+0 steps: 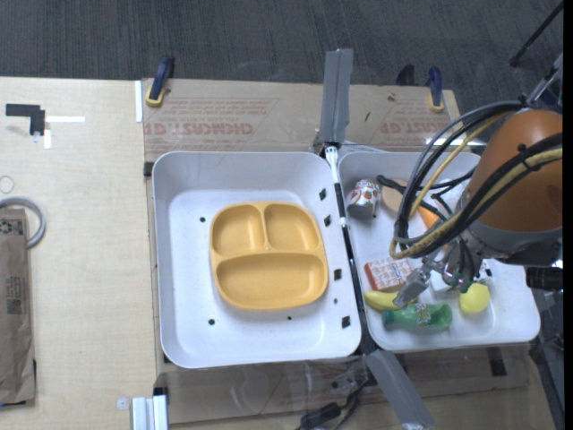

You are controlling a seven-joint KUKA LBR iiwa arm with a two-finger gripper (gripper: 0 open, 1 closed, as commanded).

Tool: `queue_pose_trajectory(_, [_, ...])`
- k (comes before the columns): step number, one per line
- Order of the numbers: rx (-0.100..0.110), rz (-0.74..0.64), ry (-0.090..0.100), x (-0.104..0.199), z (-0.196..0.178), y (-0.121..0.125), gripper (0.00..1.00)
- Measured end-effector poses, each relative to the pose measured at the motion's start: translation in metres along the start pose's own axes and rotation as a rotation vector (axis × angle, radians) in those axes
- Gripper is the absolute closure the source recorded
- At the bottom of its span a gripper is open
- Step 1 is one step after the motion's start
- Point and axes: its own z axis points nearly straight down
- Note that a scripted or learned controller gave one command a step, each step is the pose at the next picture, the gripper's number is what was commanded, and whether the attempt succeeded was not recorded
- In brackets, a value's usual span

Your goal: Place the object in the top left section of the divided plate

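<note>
Left bin (179, 267): holds the yellow divided plate (269, 255), sitting flat near the middle. All three sections bare, including the top left section (238, 231), which is my target. So nothing delivered yet; the placing part of the task is entirely undone.

Divider between bins, then the right bin (519, 325): this is where the loose stuff lies. Small round patterned ball (362, 195) near the top left corner. Something orange (428, 213) mostly hidden behind my cables. Red and white packet (387, 273) lower down, a banana (383, 299) just below it, a green bottle (421, 317) lying on its side at the front edge, a yellow lemon (474, 299) to its right.

My gripper (436, 279) is low over this cluster, between packet and lemon, just above the green bottle. The task doesn't say which object; judging by position, the bottle, packet or banana is the likely pick. Whether my tool is spread or closed I cannot tell, and I see nothing clearly held.

Progress: early. Left to do: secure an object, lift, carry left across the divider, release in the top left section.
</note>
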Motion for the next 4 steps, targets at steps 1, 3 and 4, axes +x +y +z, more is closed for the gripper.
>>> queue_pose_trajectory(1, [0.001, -0.117, 0.001, 0.040, 0.001, 0.061, 0.00])
queue_pose_trajectory(3, [0.000, 0.006, -0.002, 0.021, -0.064, 0.033, 1.00])
queue_pose_trajectory(4, [0.000, -0.079, -0.002, 0.033, -0.175, 0.061, 1.00])
